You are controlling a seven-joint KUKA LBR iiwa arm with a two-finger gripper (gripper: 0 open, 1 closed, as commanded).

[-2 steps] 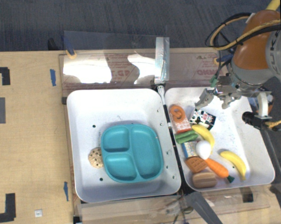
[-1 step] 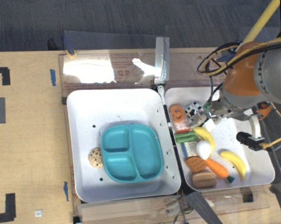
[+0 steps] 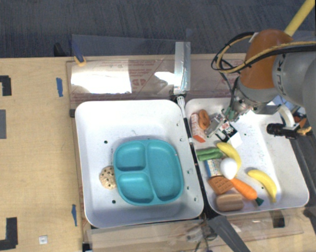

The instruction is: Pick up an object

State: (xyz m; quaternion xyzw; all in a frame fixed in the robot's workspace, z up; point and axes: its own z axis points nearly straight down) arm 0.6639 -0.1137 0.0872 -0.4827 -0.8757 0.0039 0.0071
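While the pincer [image 3: 224, 123] hung low over the far-left part of the right bin [image 3: 291, 193], I couldn't tell its state, & nothing showed as held in it. Judging by that, the step in hand was the descent onto a target, prob. the orange packet [image 3: 202, 123] just left of it or the banana [image 3: 228, 151] just near of it; which one, can't say.

To do it well: pick one item w/ free space both sides. The pile was tight — green item [image 3: 209, 154], white egg [image 3: 229, 169], carrot [image 3: 243, 188] & brown blocks touching or nearly so — thus a straight drop there would likely nudge neighbours. The second banana [image 3: 264, 182], lying apart toward the right, looked the easier grab. Come down vertical, straddle the narrow axis, close, lift slow, check it's really between the tips.

Counts, approx.: bins 2; bananas 2; carrot 1; egg 1; green item 1; orange packet 1; brown blocks 2, i.e. bread-like piece [image 3: 221, 184] & wood-like block [image 3: 229, 201]. In the left bin [image 3: 90, 120]: teal divided tray [image 3: 148, 171] 1, w/ 3 compartments; cookie [image 3: 107, 177] 1, touching the tray's left edge. All stood on the bench [image 3: 28, 154].
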